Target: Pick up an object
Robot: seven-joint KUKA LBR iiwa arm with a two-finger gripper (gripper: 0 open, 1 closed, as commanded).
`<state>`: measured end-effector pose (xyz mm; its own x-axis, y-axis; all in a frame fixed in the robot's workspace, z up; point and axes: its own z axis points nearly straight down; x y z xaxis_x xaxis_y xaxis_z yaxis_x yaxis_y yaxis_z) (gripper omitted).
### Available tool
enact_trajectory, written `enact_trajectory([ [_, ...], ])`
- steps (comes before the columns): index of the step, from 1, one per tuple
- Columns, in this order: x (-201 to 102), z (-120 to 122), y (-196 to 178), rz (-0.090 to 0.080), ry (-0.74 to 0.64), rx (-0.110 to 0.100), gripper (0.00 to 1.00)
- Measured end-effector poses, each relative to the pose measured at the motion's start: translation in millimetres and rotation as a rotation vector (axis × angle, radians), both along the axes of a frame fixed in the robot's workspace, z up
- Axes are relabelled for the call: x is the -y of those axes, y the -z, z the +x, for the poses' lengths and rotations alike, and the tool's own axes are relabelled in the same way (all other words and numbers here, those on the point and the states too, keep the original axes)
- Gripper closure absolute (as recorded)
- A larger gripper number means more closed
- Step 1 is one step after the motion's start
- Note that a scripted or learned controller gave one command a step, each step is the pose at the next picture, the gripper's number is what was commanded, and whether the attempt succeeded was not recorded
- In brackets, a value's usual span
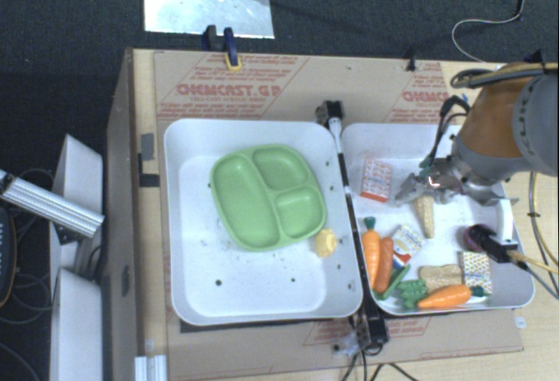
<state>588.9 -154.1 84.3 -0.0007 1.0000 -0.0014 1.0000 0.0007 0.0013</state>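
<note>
Gripper (pixel 430 184) low in right bin (pixel 524 279), jaw state unclear. Wedge-shaped cream toy (pixel 424 216) just below it, mid-bin: light, rigid, likely slick; grasp across narrow flanks near thick end.

I see the pickable things crowded in the right bin (pixel 524 287). A pale wedge (pixel 424 217) lies near the middle. Two carrots (pixel 377 259) stand lengthwise at the left wall, a third carrot (pixel 445 296) flat along the near edge beside a green broccoli piece (pixel 410 291). A bread slice (pixel 439 275) sits just behind it, a red-printed packet (pixel 376 180) farther back.
</note>
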Motion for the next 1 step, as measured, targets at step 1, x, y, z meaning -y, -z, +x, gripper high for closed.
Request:
enact_trajectory([
  [1, -0.5, 1.1, -10.9, 0.001, -0.001, 0.003, 1.00],
])
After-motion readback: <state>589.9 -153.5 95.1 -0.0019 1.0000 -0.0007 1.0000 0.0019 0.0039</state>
